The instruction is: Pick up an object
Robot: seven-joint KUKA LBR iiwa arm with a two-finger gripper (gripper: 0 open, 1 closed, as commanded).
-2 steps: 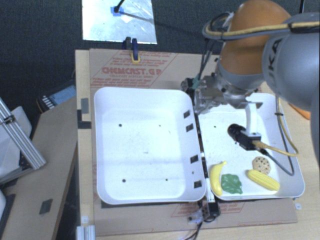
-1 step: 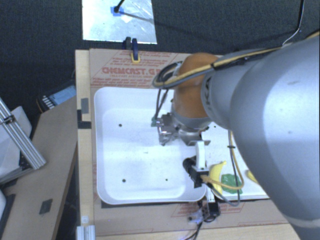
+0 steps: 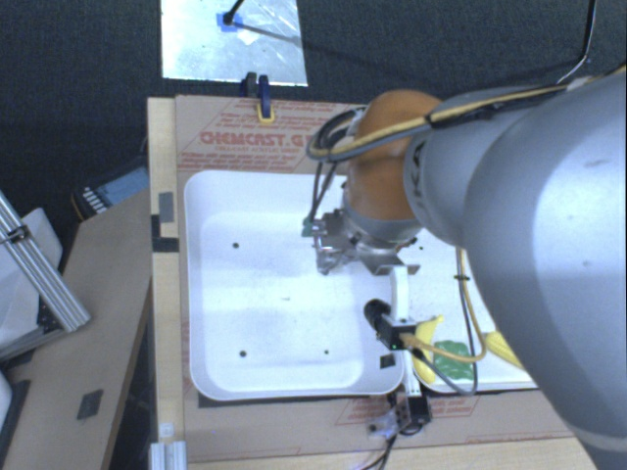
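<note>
While the big grey arm (image 3: 529, 204) leans in from the right and blocks a good part of the bench, the camera view still lets me pick out both bins. Its wrist, with the orange band (image 3: 384, 155), hangs over the seam between them, and the gripper (image 3: 338, 253) sits low above the right side of the left bin (image 3: 211, 262); from up here I cannot tell how it is set or whether it has anything, since the wrist body hides it.

What there is to pick lies in the right bin (image 3: 509, 382), near its front left corner: a yellow object (image 3: 429, 333) touching a green object (image 3: 453, 356), with another yellow piece (image 3: 502, 347) just beyond, partly under the arm. They look like small, light plastic pieces, probably stiff and a bit slick; I'd judge the narrow end of the yellow object the easiest place to pinch. These things lie toward the front and right of the gripper, across the bin wall, not beneath it.
</note>
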